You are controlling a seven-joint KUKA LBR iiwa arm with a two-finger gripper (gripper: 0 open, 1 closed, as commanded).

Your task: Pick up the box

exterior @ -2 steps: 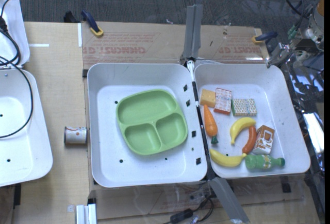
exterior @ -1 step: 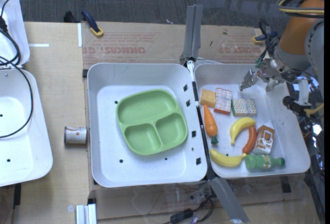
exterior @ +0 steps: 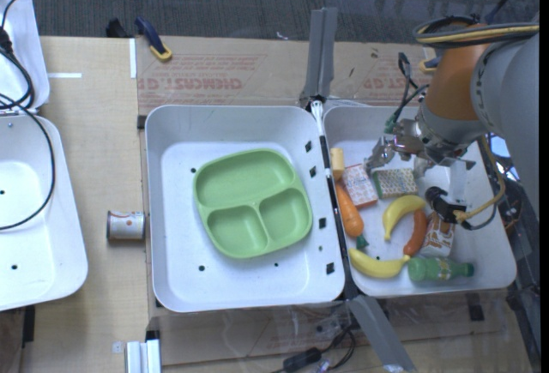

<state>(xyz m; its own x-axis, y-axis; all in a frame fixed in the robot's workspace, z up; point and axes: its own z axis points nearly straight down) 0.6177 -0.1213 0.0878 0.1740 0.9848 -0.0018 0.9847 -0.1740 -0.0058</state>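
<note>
Matt green plastic tray (exterior: 252, 201); smooth white bins (exterior: 163, 217); brown cardboard bench (exterior: 223, 71).

The arm (exterior: 506, 80) is a thick, rounded tube of pale grey with a smooth, slightly shiny shell. Above the wrist sits a broad orange band (exterior: 453, 88), topped by a thin dark-edged ring with a yellow line along it. Below the band the wrist narrows into a cluster of silver metal parts and small blocks that form the hand (exterior: 401, 153). Thin black cables (exterior: 480, 208) loop around the wrist and trail off it.
</note>
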